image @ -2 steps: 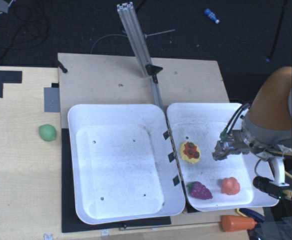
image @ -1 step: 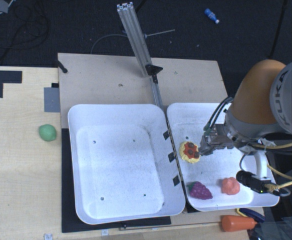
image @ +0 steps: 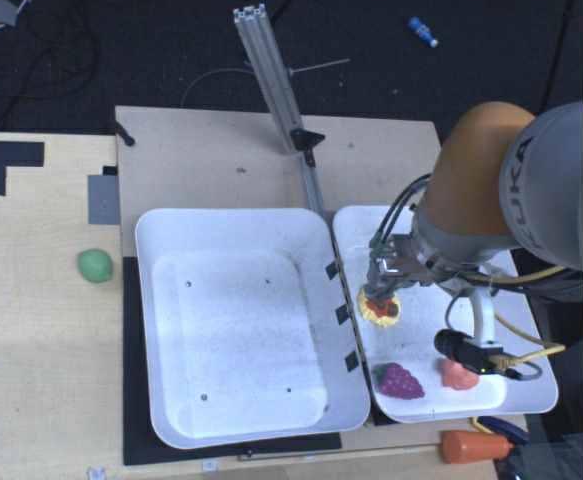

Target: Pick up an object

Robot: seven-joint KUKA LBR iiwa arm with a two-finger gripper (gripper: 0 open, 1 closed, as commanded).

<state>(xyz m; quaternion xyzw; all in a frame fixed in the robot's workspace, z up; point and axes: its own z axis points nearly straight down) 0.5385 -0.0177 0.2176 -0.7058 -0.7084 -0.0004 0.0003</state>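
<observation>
— What sits nearest, down at the bottom edge?

— Orange, that one: an orange object [image: 474,446] lying on the desk [image: 31,288] just outside the right bin [image: 531,393], at about five o'clock in the view.

— And inside that bin?

— Three things. A purple grape bunch [image: 401,381] at the bin's six o'clock, near the wall shared with the left bin [image: 241,328]. A pink piece [image: 460,375] just to its three o'clock side, partly behind a black fitting on the arm. A yellow and red object [image: 380,311] lies toward the bin's nine o'clock side.

— Where is the claw?

— The claw [image: 379,296] is low over the yellow and red object, right on top of it from this angle. The grey arm with its orange band comes in from three o'clock.

— Is it holding that object?

— I cannot tell. The fingertips blend into the object, so whether they are wide, narrow or gripping does not show.

— Anything beyond the bins?

— A green ball [image: 96,265] on the desk at nine o'clock, well apart from the left bin. A metal rail [image: 276,78] slants up toward twelve o'clock.
</observation>
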